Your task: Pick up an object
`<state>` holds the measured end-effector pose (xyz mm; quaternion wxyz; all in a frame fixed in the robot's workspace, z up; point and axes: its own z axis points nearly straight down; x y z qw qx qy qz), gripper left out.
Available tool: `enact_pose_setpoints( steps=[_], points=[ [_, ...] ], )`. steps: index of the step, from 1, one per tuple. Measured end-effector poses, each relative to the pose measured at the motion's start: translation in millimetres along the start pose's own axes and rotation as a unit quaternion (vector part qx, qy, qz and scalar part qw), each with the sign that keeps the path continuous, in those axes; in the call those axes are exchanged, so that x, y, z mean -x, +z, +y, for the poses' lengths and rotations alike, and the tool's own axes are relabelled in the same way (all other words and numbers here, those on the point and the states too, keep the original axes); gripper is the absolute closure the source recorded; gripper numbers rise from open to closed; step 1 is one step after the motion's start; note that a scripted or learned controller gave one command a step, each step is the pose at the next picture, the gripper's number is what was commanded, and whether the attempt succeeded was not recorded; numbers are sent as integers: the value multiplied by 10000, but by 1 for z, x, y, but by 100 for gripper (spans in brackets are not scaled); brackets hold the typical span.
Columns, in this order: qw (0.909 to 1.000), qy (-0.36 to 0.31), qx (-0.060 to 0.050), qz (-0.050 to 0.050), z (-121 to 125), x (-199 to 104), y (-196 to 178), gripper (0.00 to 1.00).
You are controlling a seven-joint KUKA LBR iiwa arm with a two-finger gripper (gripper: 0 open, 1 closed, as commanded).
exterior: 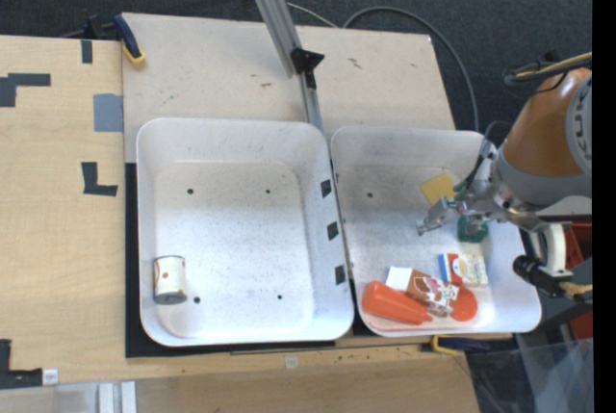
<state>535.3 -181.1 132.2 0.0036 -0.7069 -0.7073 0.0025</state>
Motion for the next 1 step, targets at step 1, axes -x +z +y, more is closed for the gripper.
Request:
enact_pose_setpoints(
  steps=[1],
  points=[
    [10000, -18, 46, 2, 2, -3, 45, 0]
  ],
)
